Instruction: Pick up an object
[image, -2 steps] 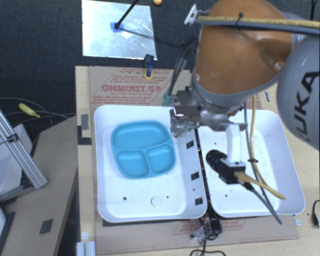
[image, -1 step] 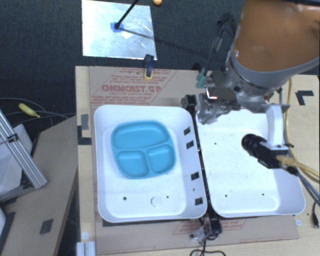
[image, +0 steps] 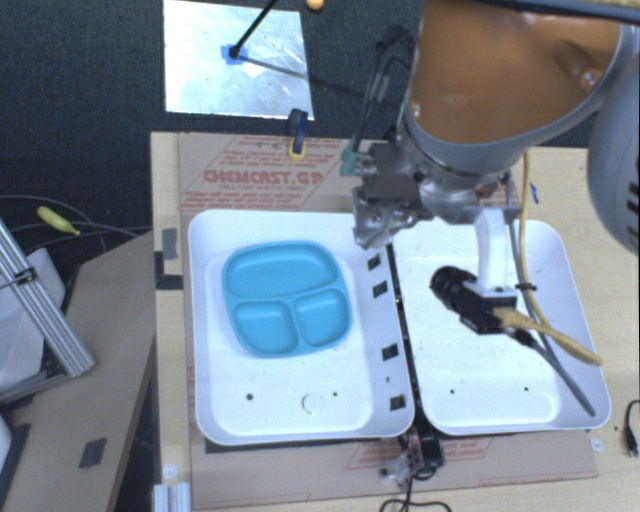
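Two shallow white bins sit side by side on a brown cardboard sheet (image: 250, 175) printed with red lettering. The left bin (image: 215, 400) contains the one loose object observed: a blue divided plate (image: 287, 298) with three compartments, lying flat on the bin floor, toward the far half and nearer the bin's right wall than its left. The plate is upright and rests apart from the gripper. The right bin (image: 480, 390) presents a bare white floor with faint specks. A row of small black tabs (image: 380, 290) runs along the ridge where the two bins meet. The arm enters from the upper right, and the gripper (image: 366, 232) hangs over the far right corner of the left bin, just beside the ridge and just beyond the plate's far right corner. From this angle it cannot be determined whether the gripper is open or closed, or whether it has hold of anything. A reflective sheet (image: 235, 55) lies beyond the cardboard.
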